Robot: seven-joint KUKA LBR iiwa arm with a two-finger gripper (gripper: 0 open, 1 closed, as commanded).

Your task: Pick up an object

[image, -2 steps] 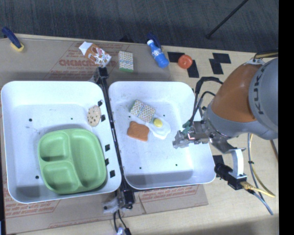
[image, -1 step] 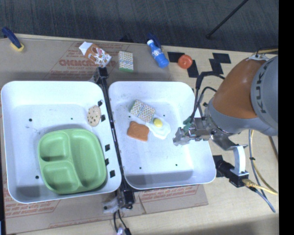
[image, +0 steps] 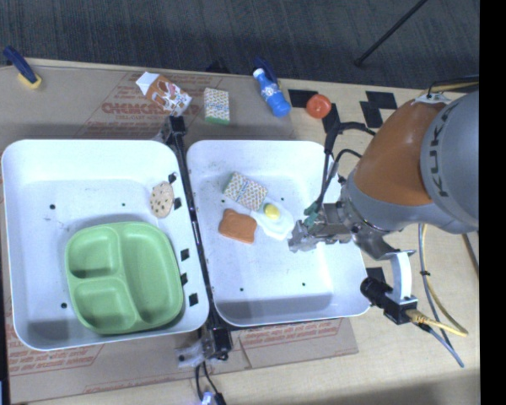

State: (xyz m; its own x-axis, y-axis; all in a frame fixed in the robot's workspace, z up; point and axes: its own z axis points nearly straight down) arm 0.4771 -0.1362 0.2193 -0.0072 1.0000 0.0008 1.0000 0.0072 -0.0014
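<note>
Left bin [image: 34, 226]: green divided tray [image: 122, 277] at the near side, cookie [image: 161, 199] by the right wall, apart from the tray. Neither is near the arm.

Right bin [image: 236, 306]: checkered packet [image: 245, 191], orange block [image: 238, 226] just in front of it, and a fried-egg toy [image: 272, 218] at their right. The three sit clustered, touching or nearly so.

Gripper [image: 304, 234] is low in the right bin, just right of the egg, at or near its white edge. Cannot tell whether it is open or closed; nothing is visibly held.

Likely target: the egg, being closest. It looks flat, so the grip probably needs to come down low around its edge, centred, and square to the bin floor. Risk: nudging it into the orange block rather than catching it. Lift straight up and check that it comes along.

Behind the bins on the worktop [image: 84, 83]: snack bag [image: 162, 93], small box [image: 217, 105], blue bottle [image: 272, 94], orange ball [image: 319, 105].
</note>
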